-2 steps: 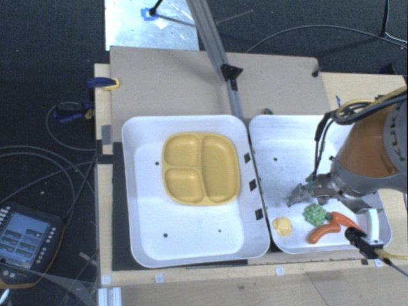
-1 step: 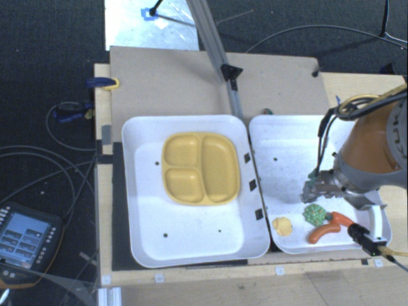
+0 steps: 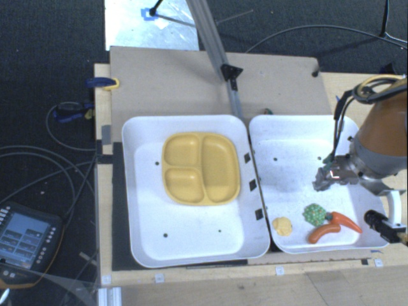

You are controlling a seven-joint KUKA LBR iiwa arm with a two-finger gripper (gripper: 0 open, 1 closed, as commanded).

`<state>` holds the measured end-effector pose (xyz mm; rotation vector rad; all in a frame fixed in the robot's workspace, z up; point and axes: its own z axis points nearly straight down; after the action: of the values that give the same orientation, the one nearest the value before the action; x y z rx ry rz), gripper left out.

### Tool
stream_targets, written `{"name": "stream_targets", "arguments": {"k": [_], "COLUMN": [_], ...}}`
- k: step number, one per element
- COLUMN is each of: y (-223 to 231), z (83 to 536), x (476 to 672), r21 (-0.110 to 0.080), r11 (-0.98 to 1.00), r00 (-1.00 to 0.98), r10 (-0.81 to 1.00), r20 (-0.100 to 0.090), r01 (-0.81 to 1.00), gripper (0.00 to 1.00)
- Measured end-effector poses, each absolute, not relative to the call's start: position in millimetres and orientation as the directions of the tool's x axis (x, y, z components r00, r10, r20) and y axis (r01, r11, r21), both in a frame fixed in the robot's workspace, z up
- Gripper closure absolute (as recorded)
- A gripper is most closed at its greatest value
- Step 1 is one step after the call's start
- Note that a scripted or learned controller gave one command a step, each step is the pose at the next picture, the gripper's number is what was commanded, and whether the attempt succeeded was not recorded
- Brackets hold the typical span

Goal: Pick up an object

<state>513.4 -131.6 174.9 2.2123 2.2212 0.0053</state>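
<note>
Over the right bin (image 3: 287,132), near its right edge, my gripper (image 3: 328,177) hangs; how it's set I cannot tell. The broccoli (image 3: 313,213), carrot (image 3: 331,229) and yellow piece (image 3: 282,225) crowd the front edge, so I may nudge neighbours or hit the rim.

A single fixed camera looks down at a slant from above the bench, far enough back to take in both shallow white plastic bins (image 3: 143,234) side by side, the tan board (image 3: 191,81) under them and dark carpet (image 3: 44,43) beyond its edges.
</note>
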Motion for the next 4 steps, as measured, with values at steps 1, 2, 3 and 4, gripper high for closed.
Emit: {"name": "stream_targets", "arguments": {"k": [1, 2, 3, 4], "y": [-134, -135, -80, -37], "z": [219, 260, 249, 254], "x": [513.1, 515.0, 537.3, 567.7], "r21": [0.007, 0.007, 0.003, 0.004], "r11": [0.006, 0.006, 0.011, 0.011], "r00": [-0.006, -0.006, -0.011, -0.011], "r10": [1.000, 1.000, 1.000, 1.000], "r20": [-0.002, -0.002, 0.001, 0.002], "r01": [1.000, 1.000, 1.000, 1.000], "gripper": [1.00, 1.00, 1.00, 1.00]}}
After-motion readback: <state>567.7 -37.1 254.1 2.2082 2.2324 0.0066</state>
